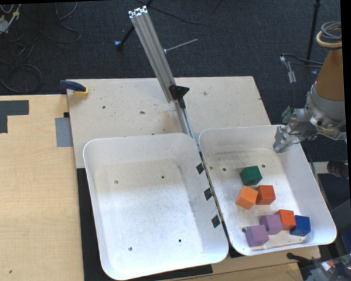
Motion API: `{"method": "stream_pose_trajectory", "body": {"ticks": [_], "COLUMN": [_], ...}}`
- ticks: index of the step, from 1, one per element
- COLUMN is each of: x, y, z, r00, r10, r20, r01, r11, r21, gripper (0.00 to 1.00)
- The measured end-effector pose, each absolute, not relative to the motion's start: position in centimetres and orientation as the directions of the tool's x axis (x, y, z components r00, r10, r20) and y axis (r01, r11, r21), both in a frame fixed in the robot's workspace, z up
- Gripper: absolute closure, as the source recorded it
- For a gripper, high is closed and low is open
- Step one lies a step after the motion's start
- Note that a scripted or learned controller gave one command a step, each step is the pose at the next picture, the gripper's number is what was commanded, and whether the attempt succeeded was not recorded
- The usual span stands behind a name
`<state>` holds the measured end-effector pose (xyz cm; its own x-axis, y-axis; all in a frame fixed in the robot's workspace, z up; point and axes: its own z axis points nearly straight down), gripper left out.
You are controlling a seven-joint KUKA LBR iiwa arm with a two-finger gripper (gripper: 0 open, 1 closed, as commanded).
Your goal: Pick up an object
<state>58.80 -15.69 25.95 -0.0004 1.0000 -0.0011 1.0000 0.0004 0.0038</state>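
Observation:
The right bin (222,143) holds several small blocks. A green block (251,175) lies near its middle, with an orange block (246,196) and a red-orange block (266,194) just below it. Two purple blocks (271,223) (257,235), another orange block (287,218) and a blue block (301,225) cluster at the bin's near right corner. My gripper (282,141) hangs over the far right edge of this bin, up and to the right of the green block. Nothing shows between its fingers.
The left bin (105,149) sits beside the right one, split off by a divider with black clips (206,193). A slanted aluminium post (156,56) rises behind the bins. A blue-and-yellow clamp (74,87) lies at the bench's far left corner.

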Motion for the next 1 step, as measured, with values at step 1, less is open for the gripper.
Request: {"method": "stream_pose_trajectory", "body": {"ticks": [1], "x": [58.92], "y": [-9.91], "z": [24.55], "r00": [-0.004], "r10": [1.0], "r20": [0.003], "r01": [1.0], "r11": [0.004], "r21": [-0.004], "gripper": [1.0]}}
